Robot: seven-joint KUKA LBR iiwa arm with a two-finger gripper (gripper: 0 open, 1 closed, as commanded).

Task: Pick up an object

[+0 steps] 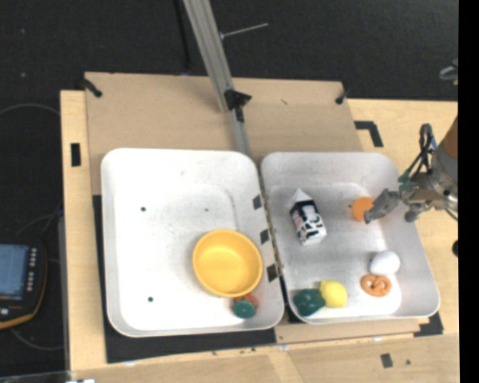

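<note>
The right bin (407, 294) holds a white carton with black markings (307, 220), a small orange object (360, 209), a white egg-shaped piece (384, 262), an orange pretzel-like ring (376, 285), a yellow lemon-like piece (333, 294) and a dark green piece (308, 300). My gripper (397, 207) hangs over the right bin's right side, just right of the small orange object. Its fingers are open and nothing sits between them. One fingertip (379, 207) is close beside the orange object.
The left bin (144, 182) carries a yellow bowl (227, 262) and a small green and orange piece (244, 306) at its front right corner. A slanted metal post (215, 62) rises behind the bins. A pendant (12, 282) lies at far left.
</note>
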